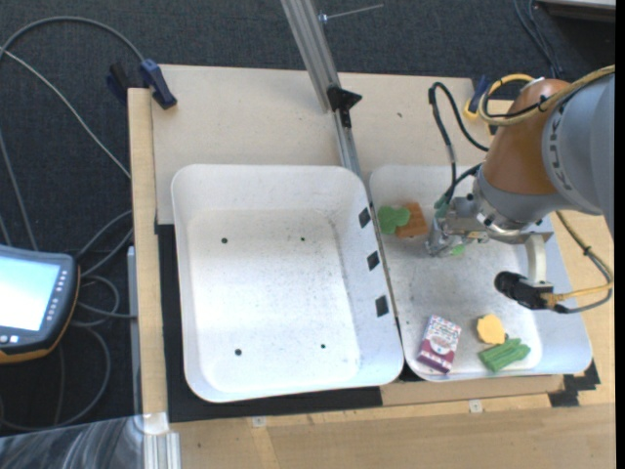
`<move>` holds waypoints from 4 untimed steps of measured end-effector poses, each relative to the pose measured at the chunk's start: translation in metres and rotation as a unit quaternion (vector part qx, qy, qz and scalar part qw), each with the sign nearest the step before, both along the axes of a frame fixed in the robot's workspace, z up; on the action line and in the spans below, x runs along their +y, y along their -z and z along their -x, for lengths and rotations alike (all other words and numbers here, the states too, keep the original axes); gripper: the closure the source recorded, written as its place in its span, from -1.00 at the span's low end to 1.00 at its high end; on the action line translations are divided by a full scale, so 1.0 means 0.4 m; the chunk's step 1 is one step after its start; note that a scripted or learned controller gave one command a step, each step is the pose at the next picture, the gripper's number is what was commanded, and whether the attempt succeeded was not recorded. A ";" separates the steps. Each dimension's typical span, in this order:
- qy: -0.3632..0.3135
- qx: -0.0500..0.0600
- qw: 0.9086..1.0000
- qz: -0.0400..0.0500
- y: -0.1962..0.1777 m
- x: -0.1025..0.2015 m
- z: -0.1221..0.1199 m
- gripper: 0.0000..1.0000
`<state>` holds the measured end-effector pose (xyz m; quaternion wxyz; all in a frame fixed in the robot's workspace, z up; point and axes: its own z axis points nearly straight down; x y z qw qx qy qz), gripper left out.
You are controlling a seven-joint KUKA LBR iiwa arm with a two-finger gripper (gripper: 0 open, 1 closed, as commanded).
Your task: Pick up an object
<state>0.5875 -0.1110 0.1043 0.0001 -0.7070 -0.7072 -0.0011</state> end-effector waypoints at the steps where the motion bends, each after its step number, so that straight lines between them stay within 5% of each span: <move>1: 0.001 -0.002 1.000 0.001 -0.130 -0.021 0.012 1.00; 3: 0.000 -0.003 1.000 0.002 -0.402 -0.048 0.015 1.00; 4: -0.003 0.002 1.000 -0.001 -0.367 0.102 0.032 1.00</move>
